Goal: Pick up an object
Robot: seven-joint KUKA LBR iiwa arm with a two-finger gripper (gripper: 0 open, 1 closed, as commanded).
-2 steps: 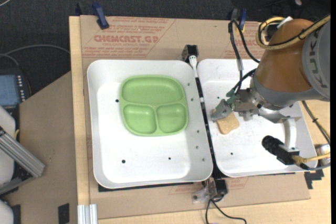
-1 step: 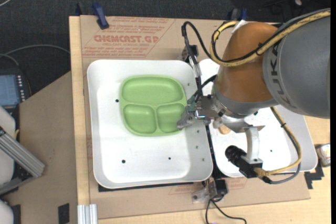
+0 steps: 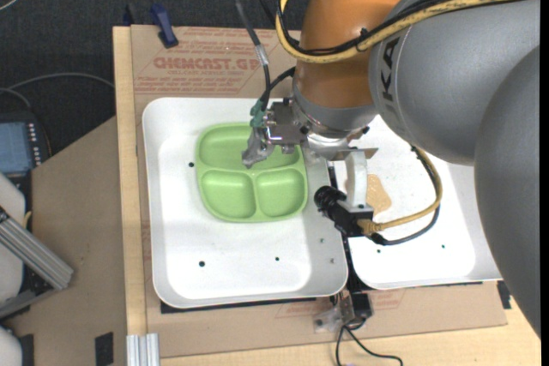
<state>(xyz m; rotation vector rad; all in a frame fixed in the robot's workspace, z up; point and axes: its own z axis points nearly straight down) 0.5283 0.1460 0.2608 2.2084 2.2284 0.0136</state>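
At the left of the frame the tabletop (image 3: 137,184) shows as a bare strip beside the left white bin (image 3: 171,270), whose lower half is open white floor. In that bin's upper middle lies the green divided plate (image 3: 249,184), well apart from the bin's left wall, its right edge near the seam between bins. My gripper (image 3: 257,146) sits at the plate's upper right, over its rim; whether it is parted or grasping I cannot tell. Right of centre, the right white bin (image 3: 429,261) holds a tan flat piece (image 3: 377,200) just beside my wrist.
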